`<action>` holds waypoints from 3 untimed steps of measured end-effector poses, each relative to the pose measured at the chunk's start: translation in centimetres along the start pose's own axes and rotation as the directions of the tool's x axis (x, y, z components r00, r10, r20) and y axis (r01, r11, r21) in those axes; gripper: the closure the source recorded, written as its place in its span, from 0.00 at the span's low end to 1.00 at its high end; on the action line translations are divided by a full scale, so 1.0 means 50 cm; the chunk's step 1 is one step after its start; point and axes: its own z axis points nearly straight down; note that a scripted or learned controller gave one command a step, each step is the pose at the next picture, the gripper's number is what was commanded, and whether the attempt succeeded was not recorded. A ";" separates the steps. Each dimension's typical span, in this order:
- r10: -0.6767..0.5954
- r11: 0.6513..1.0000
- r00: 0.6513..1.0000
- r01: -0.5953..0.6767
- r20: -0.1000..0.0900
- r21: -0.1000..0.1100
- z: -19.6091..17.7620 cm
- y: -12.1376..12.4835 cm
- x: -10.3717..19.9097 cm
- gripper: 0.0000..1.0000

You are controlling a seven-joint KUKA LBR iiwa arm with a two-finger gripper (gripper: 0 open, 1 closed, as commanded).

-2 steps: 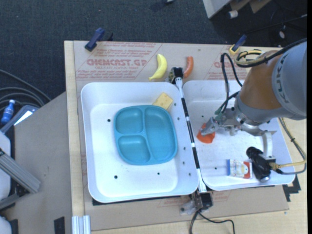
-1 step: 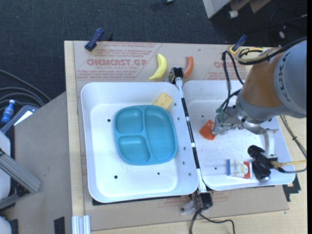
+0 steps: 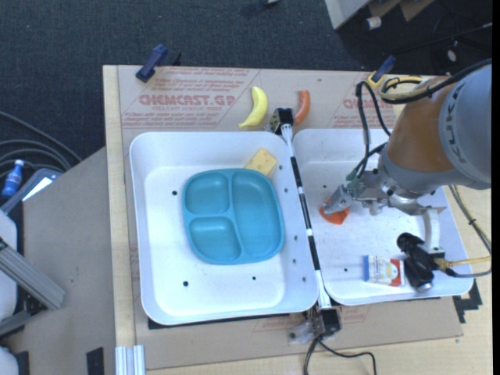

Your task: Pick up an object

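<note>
Plate-ware comes first on the left: a blue divided plate (image 3: 233, 215) lies in the middle of the left bin (image 3: 156, 276), with a tan block (image 3: 262, 162) just off its rim at one o'clock. Outside the bins, at twelve o'clock of the bench, a yellow banana (image 3: 255, 108) and an orange carrot-like piece (image 3: 301, 106) lie near each other.

In the right bin (image 3: 355, 248), a small orange-red piece (image 3: 336, 216) lies near the nine o'clock wall. The gripper (image 3: 344, 200) hangs low just above it, at its one o'clock, and seems to touch or nearly touch it. The grey arm (image 3: 426, 143) reaches in from three o'clock. At this slant, nobody can tell whether the gripper is clenched or released, and no object can be seen held in it.

The orange-red piece looks like the chosen target, so the step in hand is likely the close and lift. Doing it well means centring the tool over the piece rather than over its twelve o'clock edge, pressing down gently onto the bin floor, closing fully, then rising straight up. The piece is small and low, so it could slip out sideways, and the nearby wall leaves little room for sliding toward nine o'clock.

A white carton with red and blue print (image 3: 383, 270) lies at five o'clock of the piece, well apart and out of the way.
</note>
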 end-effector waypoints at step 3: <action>-0.003 1.000 1.000 0.003 0.001 0.000 0.058 0.060 -0.012 0.00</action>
